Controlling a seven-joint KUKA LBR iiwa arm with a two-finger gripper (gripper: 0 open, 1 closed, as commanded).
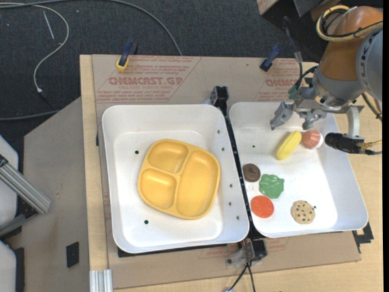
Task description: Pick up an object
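— Six small items sit in the right bin [346,181]. Which is nearest the claw [294,115]?
— The yellow banana-shaped piece [288,145], just below it, its long axis slanting up to the right. A pinkish ball [312,139] lies just right of that.
— And the claw?
— Fingers spread apart, holding nothing, poised above the bin.

The arm [358,47] was cut off by the right edge, so its upper links could not be seen. The end effector [296,117] partly covered the pink ball [312,140], hiding its upper side. The cookie's [302,212] dark specks were too small to identify. The bench's [182,72] printed lettering read only partly.
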